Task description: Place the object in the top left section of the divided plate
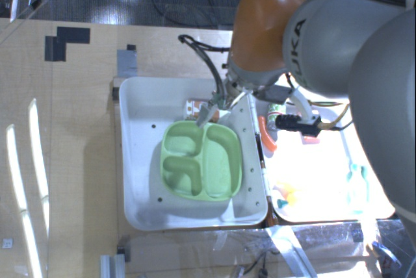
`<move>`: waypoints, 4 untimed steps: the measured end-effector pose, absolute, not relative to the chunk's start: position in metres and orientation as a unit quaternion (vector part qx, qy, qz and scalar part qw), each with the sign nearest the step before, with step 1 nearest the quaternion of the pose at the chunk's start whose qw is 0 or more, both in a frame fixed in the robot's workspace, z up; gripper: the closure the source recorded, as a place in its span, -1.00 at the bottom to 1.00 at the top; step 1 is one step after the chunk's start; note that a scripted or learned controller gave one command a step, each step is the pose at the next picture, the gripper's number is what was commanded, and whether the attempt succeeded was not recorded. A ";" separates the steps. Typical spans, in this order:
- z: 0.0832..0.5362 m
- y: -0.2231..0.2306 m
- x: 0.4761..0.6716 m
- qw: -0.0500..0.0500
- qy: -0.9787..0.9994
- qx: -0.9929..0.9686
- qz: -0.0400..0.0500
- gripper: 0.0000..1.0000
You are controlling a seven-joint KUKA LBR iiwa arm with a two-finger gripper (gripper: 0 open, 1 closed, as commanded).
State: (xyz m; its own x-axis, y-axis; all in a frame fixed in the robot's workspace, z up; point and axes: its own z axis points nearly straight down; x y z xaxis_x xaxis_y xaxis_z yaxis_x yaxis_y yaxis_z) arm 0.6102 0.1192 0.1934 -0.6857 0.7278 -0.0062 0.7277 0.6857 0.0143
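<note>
A light green divided plate [201,161] lies in the left white bin [140,140], with two small sections on its left side and one large section on its right. My gripper [210,112] hangs just above the plate's far rim, below the orange wrist band. A small brown and white object [193,106] sits right beside the gripper, on its left, at the back of the bin. I cannot make out whether it is held or lying on the bin floor. The plate's sections look bare.
The right bin [325,205] is brightly lit and holds an orange piece [267,135], a small orange and yellow item [284,195] and a teal item [357,173]. The big grey arm covers the upper right. A black cable [198,52] loops over the bench behind the left bin.
</note>
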 end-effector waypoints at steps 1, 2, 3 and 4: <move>0.206 0.119 0.612 0.009 0.918 0.397 0.008 1.00; 0.206 0.119 0.612 0.009 0.918 0.397 0.008 -1.00; 0.219 0.119 0.615 0.013 0.918 0.397 0.012 1.00; 0.219 0.119 0.615 0.013 0.918 0.397 0.012 -1.00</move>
